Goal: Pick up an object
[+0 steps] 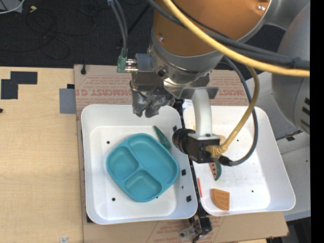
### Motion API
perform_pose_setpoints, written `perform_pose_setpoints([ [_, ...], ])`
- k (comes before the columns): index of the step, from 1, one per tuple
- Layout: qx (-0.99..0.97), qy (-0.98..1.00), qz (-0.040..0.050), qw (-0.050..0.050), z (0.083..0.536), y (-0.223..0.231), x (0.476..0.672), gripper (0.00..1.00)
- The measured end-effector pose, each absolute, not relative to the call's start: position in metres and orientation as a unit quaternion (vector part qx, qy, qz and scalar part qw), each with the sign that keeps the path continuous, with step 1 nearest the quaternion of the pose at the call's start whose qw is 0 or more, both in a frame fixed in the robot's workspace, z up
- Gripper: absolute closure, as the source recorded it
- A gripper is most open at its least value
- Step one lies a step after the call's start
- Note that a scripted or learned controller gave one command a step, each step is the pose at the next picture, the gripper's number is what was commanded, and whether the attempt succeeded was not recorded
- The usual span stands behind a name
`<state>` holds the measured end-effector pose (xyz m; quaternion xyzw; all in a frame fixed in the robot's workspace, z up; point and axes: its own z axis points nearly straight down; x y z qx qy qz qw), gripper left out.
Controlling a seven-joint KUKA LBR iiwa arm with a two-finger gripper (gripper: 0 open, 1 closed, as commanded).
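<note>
The biggest thing I see is the grey metal arm (283,39) with its glossy orange band, bulking across the upper right of the frame, with black and yellow cables looping off it. Below the band a silver flange carries the dull grey two-finger gripper (147,107), which hangs over the back wall of the left bin, just above centre frame. I cannot tell from here whether the claw is spread or pressed together, and I see nothing in it. A white link with a black fitting on its end (195,145) reaches down from the wrist over the seam between the bins.

The pale wood-grain bench top (35,156) fills the left side. On it lies a brown cardboard sheet (101,87) with red print, bearing both bins.

The shallow white plastic left bin (93,186) has rounded corners and a smooth floor. In it lies a teal plastic plate with three moulded compartments (143,167), flat, slightly lower left of centre frame. A slim dark green strip (162,137) sits at the plate's upper right edge.

The matching white right bin (273,186) holds two small pieces near its left wall: a dark green wedge with a reddish face (215,171), and, below it, a tan waffle-textured piece (220,199), apart from each other.
</note>
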<state>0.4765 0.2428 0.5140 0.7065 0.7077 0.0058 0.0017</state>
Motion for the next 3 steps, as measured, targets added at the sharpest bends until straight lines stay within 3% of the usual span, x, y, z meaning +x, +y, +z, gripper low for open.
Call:
perform_pose_setpoints([
  [1,0.706,0.708,-0.0023,-0.001,0.505,0.244,0.476,0.00],
  [2,0.707,0.707,-0.0010,0.000,0.539,0.220,0.476,0.00],
  [3,0.706,0.708,-0.0051,-0.002,0.471,0.244,0.475,0.00],
])
